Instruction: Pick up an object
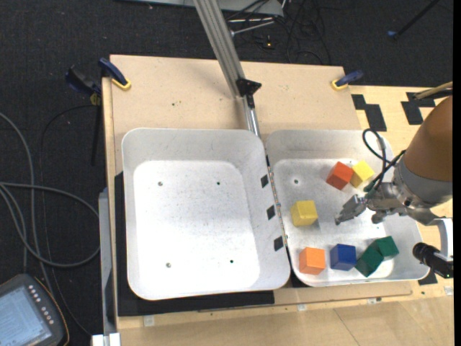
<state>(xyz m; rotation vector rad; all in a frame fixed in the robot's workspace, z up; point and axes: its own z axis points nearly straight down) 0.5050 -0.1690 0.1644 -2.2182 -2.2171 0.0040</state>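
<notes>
Right bin (pixel 317 170): white, shallow, on the tabletop (pixel 187 92); serves as landmark for all entries.

Contents:
- Yellow cube (pixel 305 213), near the bin's centre-left, standing apart from the rest.
- Orange cube (pixel 312 260), at the near left edge.
- Blue cube (pixel 343 256), just beside the orange cube, on its right.
- Two green blocks (pixel 377 256), touching each other, near the bin's right front corner, just beside the blue cube.
- Red-orange cube (pixel 339 175) and small yellow block (pixel 361 171), close together toward the far right; contact between them unclear.

Gripper (pixel 351 210): over the bin's middle right, between the far pair and the near row, right of the yellow cube. Fingers appear released and grasp nothing; their tips are blurred and hard to read.

Arm (pixel 431 157): cut off at the right edge, hiding the bin's right rim.

Left bin (pixel 137 150): touching the right bin's left side.
</notes>
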